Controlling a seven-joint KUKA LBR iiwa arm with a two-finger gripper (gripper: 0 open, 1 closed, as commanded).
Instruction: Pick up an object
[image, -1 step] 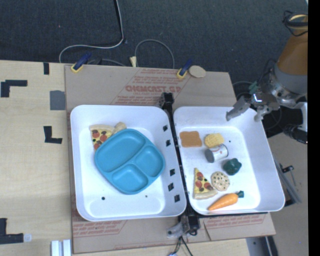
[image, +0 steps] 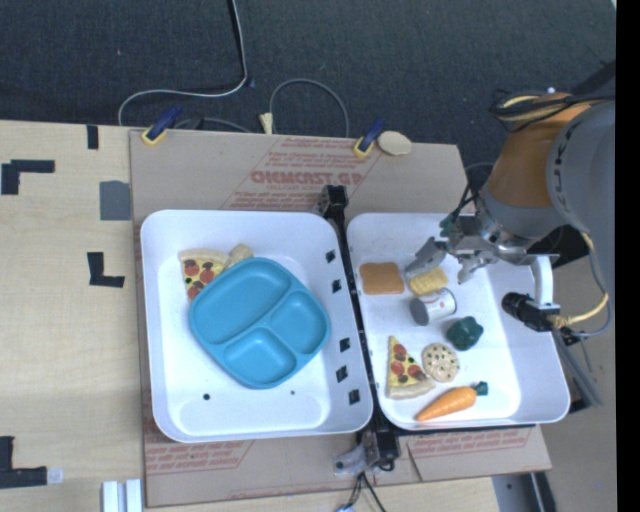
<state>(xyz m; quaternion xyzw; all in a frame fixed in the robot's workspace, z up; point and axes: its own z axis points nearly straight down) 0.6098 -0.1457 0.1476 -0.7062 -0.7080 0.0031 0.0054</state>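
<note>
My gripper (image: 441, 264) hangs over the upper middle of the right bin (image: 520, 385), its two fingers spread open with nothing between them. Just below the fingertips lies a small yellow block (image: 428, 282), and a grey cylinder (image: 432, 305) lies on its side right under that. To the gripper's left sits a brown toast slice (image: 381, 278). Toward the front of this bin are a dark green piece (image: 464, 332), a cookie (image: 439, 361), a pizza slice (image: 402, 366) and a carrot (image: 448, 401).
The left bin (image: 165, 400) holds a blue divided plate (image: 260, 320), with another pizza slice (image: 201, 271) and a tan piece (image: 240, 254) tucked at the plate's back edge. The arm's grey and orange body (image: 540, 170) looms over the right bin's back right corner.
</note>
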